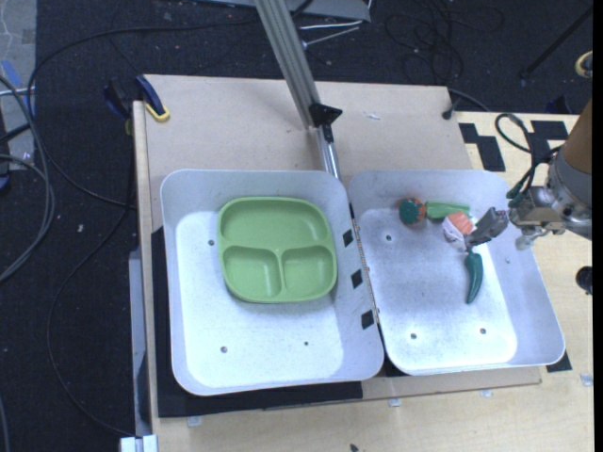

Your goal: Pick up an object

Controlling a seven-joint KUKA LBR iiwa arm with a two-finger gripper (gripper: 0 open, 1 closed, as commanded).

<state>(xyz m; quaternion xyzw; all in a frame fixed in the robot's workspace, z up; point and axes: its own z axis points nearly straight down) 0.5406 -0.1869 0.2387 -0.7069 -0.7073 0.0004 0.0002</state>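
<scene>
End effector (pixel 482 228) sat low over the right bin (pixel 433 347), near its far right part, reaching in from the right side of the camera view. Its dark fingers pointed down-left toward a small orange-and-white object (pixel 458 223); tips looked close to or touching it, but I could not tell how far open they were or whether anything was gripped. Nothing was clearly seen between them.

Right bin contents: a dark green round piece (pixel 410 212) near the far edge, a light green stick-like piece (pixel 448 210) just beside it, the orange-and-white object next to that, and a teal curved piece (pixel 473 277) lying apart, nearer the middle right, under the end effector.

Left bin (pixel 188 347) held a light green divided plate (pixel 278 250) with three compartments, lying flat in the far half. The two bins touched along the middle, with black clips at the seam.

Tabletop (pixel 236 121) was pale wood-coloured board, bare behind the bins, with a blue and yellow clamp (pixel 151 101) at its far left corner. A slanted metal pole (pixel 290 50) ran from the top down to the bins' far edge. Floor (pixel 66 205) was dark carpet with black cables strewn around.
</scene>
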